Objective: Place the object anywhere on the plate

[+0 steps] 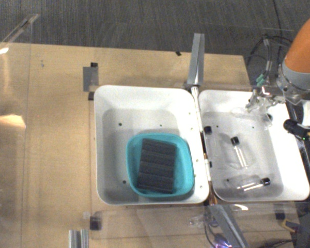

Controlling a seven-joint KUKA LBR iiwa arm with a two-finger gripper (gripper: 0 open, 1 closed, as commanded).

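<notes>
Desk [41, 154], light wood surface: bears two shallow white bins side by side, left bin [107, 138] and right bin [289, 185], edges touching.

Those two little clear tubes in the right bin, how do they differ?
The upper vial has its black cap at the far end; the lower vial has its cap at the right. The upper one lies mid-bin, pointing along the bin's length; the lower one lies crosswise near the front wall. Both are clear, black-capped and lying flat.
</notes>
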